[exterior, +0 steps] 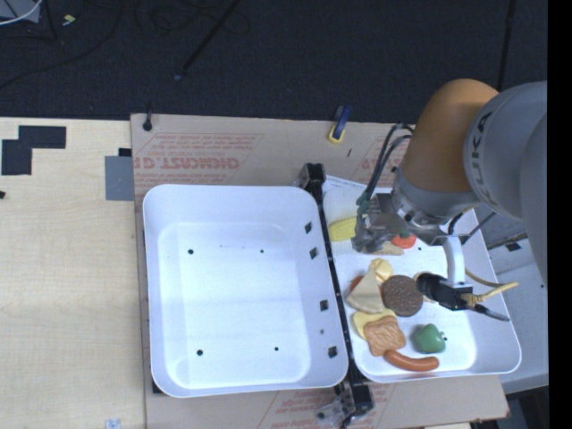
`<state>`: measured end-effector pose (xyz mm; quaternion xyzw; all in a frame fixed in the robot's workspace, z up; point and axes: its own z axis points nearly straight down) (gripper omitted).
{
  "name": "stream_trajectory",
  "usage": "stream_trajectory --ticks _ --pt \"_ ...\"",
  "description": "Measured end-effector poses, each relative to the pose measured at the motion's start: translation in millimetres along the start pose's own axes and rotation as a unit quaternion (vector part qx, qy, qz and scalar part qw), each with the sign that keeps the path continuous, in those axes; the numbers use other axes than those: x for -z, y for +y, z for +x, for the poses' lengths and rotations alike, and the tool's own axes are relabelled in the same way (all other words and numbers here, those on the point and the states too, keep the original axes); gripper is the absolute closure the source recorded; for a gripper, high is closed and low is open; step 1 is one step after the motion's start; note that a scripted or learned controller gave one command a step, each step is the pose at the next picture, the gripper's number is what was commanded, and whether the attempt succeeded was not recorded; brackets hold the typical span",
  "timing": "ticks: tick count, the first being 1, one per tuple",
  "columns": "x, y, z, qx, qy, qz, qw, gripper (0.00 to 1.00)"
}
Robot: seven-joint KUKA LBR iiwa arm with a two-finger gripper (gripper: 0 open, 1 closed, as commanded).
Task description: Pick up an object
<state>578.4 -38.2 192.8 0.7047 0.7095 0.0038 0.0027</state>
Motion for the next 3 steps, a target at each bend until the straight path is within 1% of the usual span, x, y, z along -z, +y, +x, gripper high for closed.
stream_trajectory --ticks 1,2,3 --pt "-5.8 68.5 20.8 -0.002 -0.001 0.003 1.0000 1.00" --pt "3.6 65.4 20.0 -0.001 -0.001 0.006 1.0000 1.00" --pt "13.2 65.7 20.5 0.002 -0.001 0.007 1.0000 1.00"
